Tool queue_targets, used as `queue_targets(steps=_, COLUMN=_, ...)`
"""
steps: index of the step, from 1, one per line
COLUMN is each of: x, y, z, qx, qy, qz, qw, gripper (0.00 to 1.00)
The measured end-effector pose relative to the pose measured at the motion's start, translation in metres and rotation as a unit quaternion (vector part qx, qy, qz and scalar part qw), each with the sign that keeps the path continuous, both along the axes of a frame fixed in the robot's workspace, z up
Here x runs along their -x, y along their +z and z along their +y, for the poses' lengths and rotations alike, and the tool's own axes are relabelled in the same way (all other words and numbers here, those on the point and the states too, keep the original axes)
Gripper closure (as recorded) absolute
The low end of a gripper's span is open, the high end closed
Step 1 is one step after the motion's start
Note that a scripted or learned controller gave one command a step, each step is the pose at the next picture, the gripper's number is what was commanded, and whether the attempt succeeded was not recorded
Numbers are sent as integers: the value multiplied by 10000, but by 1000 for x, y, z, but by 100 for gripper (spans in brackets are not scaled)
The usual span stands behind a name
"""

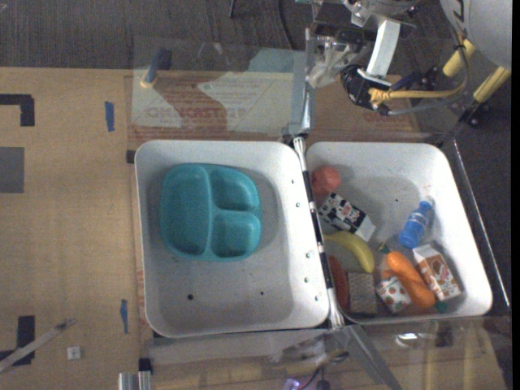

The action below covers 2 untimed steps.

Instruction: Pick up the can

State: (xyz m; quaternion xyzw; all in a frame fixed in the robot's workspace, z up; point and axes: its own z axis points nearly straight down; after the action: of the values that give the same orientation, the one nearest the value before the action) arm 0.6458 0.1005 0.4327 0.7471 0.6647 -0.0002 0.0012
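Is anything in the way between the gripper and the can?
The gripper hangs beyond the bins' far edge, with nothing between it and the right bin. What looks like the can, dark red, lies along that bin's left wall, crowded: the banana sits at its far end, a brown packet beside it.

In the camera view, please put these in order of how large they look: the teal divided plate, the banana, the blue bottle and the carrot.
1. teal divided plate, clearly the largest
2. banana and carrot, which look about alike, so I will not rank them
3. blue bottle, the smallest
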Motion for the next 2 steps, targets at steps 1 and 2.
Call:
queue_targets(steps=1, x=-2, y=8, z=3, qx=12, qy=29, qz=-3, qw=10000, gripper=100)
queue_targets(steps=2, x=-16, y=0, z=15, qx=0, qy=245, qz=2, qw=9997, gripper=100)
